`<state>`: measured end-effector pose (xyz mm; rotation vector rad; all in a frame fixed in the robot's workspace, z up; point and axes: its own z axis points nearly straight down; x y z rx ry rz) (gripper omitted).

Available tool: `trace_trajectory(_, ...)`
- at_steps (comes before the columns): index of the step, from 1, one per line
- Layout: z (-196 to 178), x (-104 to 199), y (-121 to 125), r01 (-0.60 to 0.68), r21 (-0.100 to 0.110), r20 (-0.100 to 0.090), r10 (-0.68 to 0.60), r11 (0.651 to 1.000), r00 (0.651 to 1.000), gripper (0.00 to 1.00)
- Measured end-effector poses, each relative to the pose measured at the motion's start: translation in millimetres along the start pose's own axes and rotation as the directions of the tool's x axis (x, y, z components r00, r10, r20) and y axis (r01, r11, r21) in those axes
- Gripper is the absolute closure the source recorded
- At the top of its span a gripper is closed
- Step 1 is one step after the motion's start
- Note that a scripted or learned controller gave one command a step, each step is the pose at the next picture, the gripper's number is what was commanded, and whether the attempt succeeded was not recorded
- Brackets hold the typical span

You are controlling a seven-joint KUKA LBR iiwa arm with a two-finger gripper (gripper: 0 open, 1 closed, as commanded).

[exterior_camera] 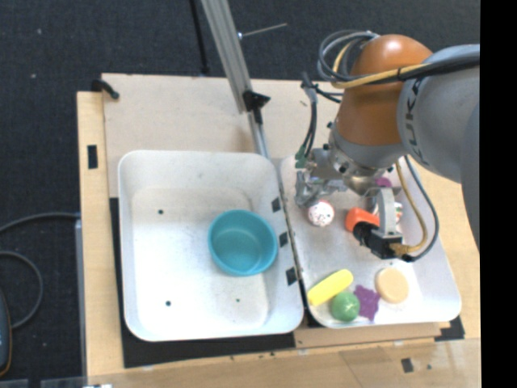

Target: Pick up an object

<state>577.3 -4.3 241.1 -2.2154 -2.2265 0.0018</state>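
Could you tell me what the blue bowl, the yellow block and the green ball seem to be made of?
The blue bowl looks like moulded plastic: even colour, smooth matte wall. The yellow block looks like plastic or foam, uniformly coloured with rounded ends; which one is unclear. The green ball seems smooth plastic or rubber, with a faint sheen on top.

Slanted aluminium rail (230, 47) up and left of the gripper (309, 194), foot just above the two white bins (123, 217); pale wooden bench (161, 111) beneath; dark carpet (81, 23) all around; black cable (28, 253) looping far left
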Motion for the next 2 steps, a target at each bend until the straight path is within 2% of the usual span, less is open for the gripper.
trace_trajectory(2, 5, 93, -43, 0.003, -0.001, -0.003, -0.003, 1.0, 1.0, 1.0)
